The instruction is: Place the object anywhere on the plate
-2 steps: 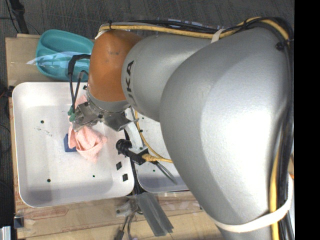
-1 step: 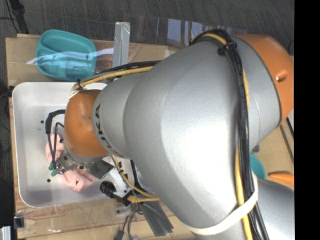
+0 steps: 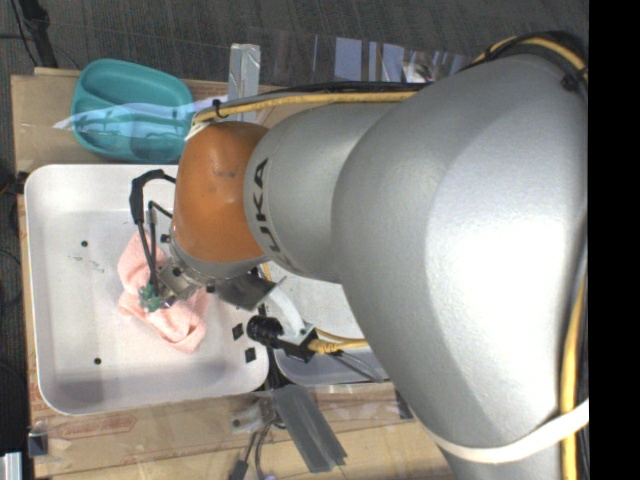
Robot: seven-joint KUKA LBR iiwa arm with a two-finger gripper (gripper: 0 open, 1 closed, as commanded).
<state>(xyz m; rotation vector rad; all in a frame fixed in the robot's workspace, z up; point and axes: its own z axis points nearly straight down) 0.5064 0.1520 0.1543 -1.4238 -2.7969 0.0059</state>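
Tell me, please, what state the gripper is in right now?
Gripper: low over the pink cloth in the left bin; open or closed cannot be told, since the wrist hides it.

The big grey arm (image 3: 440,238) sweeps in from the right, orange band (image 3: 215,203) leading, gripper (image 3: 160,290) angled down at the left.

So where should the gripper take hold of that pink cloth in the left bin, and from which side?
Probably from straight above, on a raised fold of the pink cloth. It lies crumpled and low on the floor of the white bin, so no edge stands up for a side approach. The arm hides part of it, so the best fold is uncertain.
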